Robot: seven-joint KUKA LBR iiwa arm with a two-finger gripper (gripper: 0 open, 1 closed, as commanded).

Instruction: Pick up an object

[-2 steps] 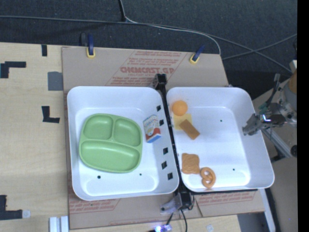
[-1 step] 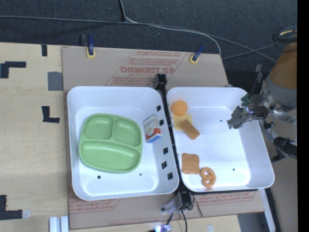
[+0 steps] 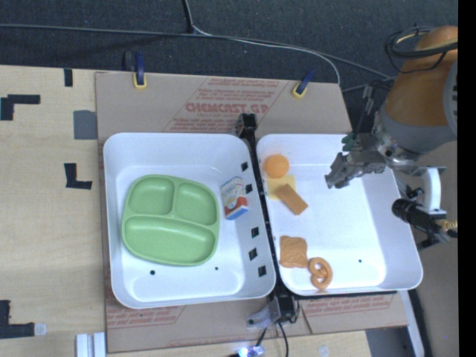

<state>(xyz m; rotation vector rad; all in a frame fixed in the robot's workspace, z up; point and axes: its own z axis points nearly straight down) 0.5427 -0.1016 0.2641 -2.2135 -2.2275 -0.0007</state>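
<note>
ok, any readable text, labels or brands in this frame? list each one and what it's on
"CHEMCAST GP": red print on the brown cardboard sheet under the bins. The smaller red lines above and below it are too blurred to read.
Red print on the cardboard's front edge, below the bins: too blurred to read.
Small carton in the left bin, beside the green plate: a printed label, too small to read.

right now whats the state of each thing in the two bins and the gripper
green tray: flat, right way up, in the left bin
small carton: tipped beside the tray
orange ball: resting in the right bin
yellow block: lying flat below the ball
toast piece: lying flat
pretzel: lying flat, touching the toast
gripper: above the right bin, holding nothing visible
</note>
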